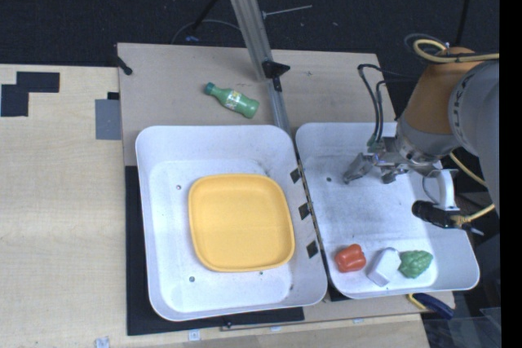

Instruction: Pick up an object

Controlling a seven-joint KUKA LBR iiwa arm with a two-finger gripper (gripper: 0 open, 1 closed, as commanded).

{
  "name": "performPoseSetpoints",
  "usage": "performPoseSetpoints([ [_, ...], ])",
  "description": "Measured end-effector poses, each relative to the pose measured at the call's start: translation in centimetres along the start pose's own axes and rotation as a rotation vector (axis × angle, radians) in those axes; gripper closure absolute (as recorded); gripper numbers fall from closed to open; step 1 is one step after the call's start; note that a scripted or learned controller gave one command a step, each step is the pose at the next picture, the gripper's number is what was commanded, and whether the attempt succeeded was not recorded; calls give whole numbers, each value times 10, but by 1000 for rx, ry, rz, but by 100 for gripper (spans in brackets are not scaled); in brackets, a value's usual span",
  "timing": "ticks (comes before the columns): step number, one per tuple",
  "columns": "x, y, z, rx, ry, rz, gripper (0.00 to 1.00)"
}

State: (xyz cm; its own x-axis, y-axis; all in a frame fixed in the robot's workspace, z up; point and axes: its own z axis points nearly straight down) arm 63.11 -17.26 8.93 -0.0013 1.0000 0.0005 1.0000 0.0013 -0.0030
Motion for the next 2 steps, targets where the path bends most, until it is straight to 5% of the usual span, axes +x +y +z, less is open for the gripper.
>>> performPoseSetpoints([
  [1,-1,1,-12,-3,-1,1,100],
  [2,-1,-1,-55,-6,-1,2,100],
])
